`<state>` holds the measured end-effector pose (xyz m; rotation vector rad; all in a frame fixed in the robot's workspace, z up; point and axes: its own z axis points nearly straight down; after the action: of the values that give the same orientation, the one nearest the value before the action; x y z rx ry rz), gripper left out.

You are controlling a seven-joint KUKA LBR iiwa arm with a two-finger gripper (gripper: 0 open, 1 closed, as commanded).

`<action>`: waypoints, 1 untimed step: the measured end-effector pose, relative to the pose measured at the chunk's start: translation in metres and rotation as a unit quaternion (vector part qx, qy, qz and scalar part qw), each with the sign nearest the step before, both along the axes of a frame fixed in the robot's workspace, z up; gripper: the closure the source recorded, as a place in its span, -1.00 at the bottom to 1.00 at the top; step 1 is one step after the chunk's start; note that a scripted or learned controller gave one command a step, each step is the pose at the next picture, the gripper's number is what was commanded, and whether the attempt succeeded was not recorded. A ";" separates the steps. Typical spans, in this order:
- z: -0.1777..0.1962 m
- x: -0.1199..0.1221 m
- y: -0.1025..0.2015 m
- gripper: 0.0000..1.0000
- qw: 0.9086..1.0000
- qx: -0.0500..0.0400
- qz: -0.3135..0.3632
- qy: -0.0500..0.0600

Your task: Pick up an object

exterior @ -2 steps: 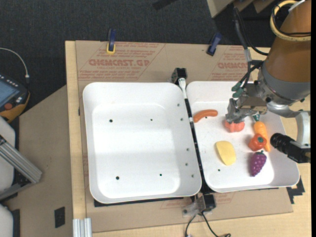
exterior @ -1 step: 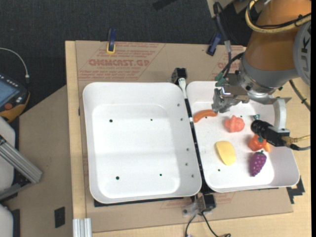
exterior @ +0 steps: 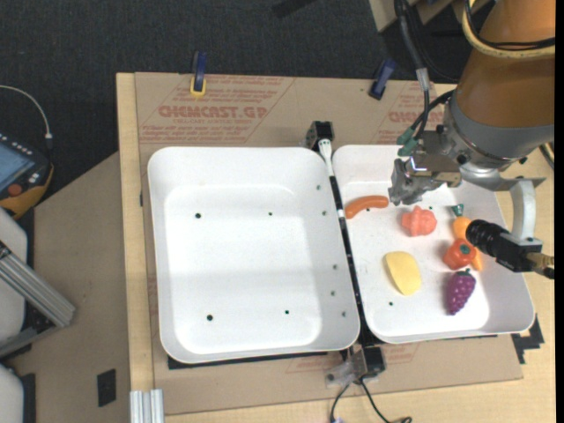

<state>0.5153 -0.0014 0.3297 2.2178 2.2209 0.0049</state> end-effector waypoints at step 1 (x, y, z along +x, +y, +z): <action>0.061 -0.003 0.069 1.00 1.000 0.001 0.003 -0.002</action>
<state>0.5124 0.0676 0.3910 2.2099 2.2258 0.0115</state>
